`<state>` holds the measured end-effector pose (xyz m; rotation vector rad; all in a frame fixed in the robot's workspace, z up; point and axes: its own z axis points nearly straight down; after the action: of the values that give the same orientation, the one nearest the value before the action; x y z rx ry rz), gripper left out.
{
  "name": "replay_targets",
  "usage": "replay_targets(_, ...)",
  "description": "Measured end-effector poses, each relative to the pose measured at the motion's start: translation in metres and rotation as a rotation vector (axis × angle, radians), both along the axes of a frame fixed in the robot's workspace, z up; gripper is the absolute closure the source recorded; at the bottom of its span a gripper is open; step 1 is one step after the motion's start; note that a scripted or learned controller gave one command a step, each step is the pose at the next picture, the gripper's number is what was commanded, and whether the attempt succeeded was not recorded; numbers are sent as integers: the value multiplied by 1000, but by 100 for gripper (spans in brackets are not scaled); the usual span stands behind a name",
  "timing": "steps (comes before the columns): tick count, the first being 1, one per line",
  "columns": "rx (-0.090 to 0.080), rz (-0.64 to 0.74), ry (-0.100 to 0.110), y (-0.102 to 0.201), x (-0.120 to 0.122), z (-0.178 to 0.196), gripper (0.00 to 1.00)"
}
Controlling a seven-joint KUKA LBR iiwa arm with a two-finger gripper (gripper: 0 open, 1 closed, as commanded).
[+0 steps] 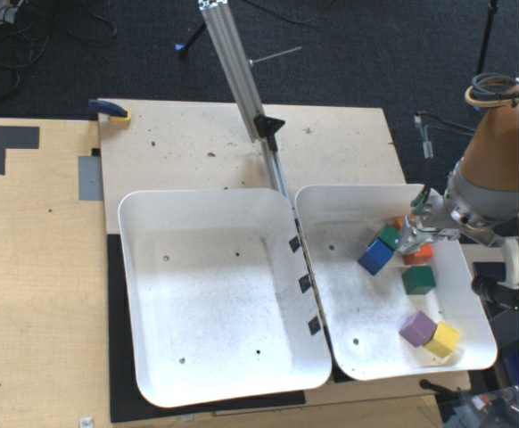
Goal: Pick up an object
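Blocks, small and coloured, lie loose in the right-hand shallow white bin [349, 364], and any one of them would serve as the object to be picked. The two-finger gripper [411, 242] of the grey arm with its orange band [496, 145] is lowered into the cluster at the far right of that bin. Just to the gripper's left sit a blue cube [375, 257] and, touching it on the far side, a dark green block [388, 237]; directly beneath and slightly right of the fingertips an orange-red block [419, 254] is partly hidden by the metal. A second green cube [418, 280] rests just nearer the camera than the gripper. Further toward the near rim, well apart from the gripper, a purple cube [417, 328] touches a yellow cube [443, 339]. Whether the fingers are spread or closed, and whether anything sits between them, cannot be told at this scale. Judged progress: approach and descent appear complete, the tool being at block level; no block is visibly raised off the bin floor, so a secure grasp and the lift remain to be done. The left-hand white bin [152, 239] lies well away from the gripper
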<state>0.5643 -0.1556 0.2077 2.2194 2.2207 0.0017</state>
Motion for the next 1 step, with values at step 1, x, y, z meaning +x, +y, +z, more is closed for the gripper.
replay_targets(1,1,2,2,-1,0,17,100)
